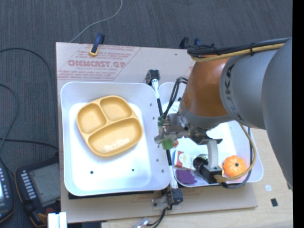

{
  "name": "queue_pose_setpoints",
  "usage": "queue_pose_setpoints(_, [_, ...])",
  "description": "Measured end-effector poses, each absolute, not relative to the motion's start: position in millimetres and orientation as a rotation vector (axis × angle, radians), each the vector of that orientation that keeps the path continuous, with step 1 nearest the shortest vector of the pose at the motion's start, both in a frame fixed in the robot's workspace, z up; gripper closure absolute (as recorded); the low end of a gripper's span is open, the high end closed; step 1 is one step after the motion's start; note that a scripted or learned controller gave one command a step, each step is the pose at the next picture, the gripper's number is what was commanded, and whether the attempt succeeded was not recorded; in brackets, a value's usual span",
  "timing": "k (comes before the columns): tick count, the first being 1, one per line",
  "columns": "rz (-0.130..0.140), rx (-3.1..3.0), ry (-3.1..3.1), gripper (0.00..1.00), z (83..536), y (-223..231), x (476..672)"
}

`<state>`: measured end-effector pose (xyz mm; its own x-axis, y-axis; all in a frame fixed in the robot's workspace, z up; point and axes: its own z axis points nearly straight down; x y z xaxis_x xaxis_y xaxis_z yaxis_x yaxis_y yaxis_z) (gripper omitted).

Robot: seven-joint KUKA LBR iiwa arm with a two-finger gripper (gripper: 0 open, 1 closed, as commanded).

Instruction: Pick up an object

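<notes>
Near edge first: a handheld control pendant (35, 186) lies on the floor at the lower left, off the surface (273, 186). A small metal clamp (167, 199) sits at the front edge, between the two bins.

Right bin (236, 136), front part, holds the pickable stuff:
- a purple bunch (186, 176) at the front wall
- an orange fruit (234, 166) near the front right corner, well apart from the bunch
- a red and white packet (182, 159) just behind the bunch (touching or nearly so, can't tell)

All three rest on the bin floor, none lifted.

A bit farther back the claw (166, 136) is low at the right bin's left wall, by the divide between the bins. A small green piece (166, 145) is right at its tip. Whether the claw is released or clenched I cannot tell, and I cannot tell if the green piece is gripped. The grey arm (247, 89) with its orange band (205, 89) covers most of the bin's far half.

Left bin (95, 175): a yellow divided plate (110, 125) lies flat, turned at an angle, with one large section toward the front and two small ones behind.

Far side: a printed sheet (95, 65) lies on the surface behind the left bin, with a blue clamp (98, 42) at the back edge. Beyond is dark carpet floor (47, 13) with a thin white cable (114, 11).
</notes>
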<state>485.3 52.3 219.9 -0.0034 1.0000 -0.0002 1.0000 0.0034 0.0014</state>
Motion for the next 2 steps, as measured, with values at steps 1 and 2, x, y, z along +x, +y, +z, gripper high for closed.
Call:
queue_pose_setpoints(1, [0.002, 2.215, 2.225, 1.00, 229.6, 52.6, 486.3])
queue_pose_setpoints(2, [0.003, 2.214, 2.226, 1.00, 239.3, 52.8, 487.2])
